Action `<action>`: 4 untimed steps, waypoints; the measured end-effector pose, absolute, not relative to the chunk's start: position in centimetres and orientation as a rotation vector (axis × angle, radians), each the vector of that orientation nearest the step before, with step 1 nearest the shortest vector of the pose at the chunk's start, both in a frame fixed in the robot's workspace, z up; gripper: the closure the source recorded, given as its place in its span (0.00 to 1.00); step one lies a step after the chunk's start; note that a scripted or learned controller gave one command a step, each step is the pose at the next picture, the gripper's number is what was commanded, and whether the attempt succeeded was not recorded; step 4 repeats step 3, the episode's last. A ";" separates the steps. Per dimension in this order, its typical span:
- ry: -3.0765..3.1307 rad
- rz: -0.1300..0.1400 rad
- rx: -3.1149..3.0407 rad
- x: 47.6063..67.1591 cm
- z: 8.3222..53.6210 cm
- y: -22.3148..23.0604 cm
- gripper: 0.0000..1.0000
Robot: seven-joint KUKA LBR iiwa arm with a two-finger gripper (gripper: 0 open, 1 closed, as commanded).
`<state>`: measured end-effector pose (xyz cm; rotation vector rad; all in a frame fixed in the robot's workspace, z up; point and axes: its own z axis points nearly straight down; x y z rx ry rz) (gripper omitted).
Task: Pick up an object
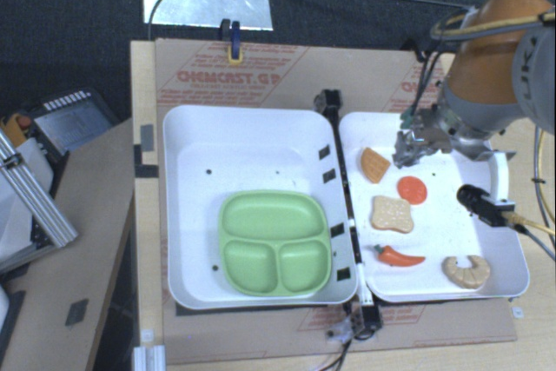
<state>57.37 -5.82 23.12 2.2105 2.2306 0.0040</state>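
The right bin (495, 274) holds several toy foods: an orange wedge (374, 164), a red disc (412, 189), a tan bread slice (392, 215), a red-orange chili pepper (400, 256) and a beige croissant-like piece (466, 271). My gripper (407, 154) hangs over the upper part of this bin, just right of the orange wedge and above the red disc. Nothing shows between its fingers.
The left bin (187, 187) holds a green three-compartment plate (274, 241). A black divider with clips (339, 187) runs between the bins. A black part (482, 204) of the arm sticks out over the right bin's right side. Cables run behind the bench.
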 end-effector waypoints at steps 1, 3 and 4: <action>2.232 0.003 2.211 57.5 23.5 -0.1 1.00; 2.231 0.005 2.210 61.3 22.6 9.8 1.00; 2.231 0.005 2.210 61.3 22.6 9.8 1.00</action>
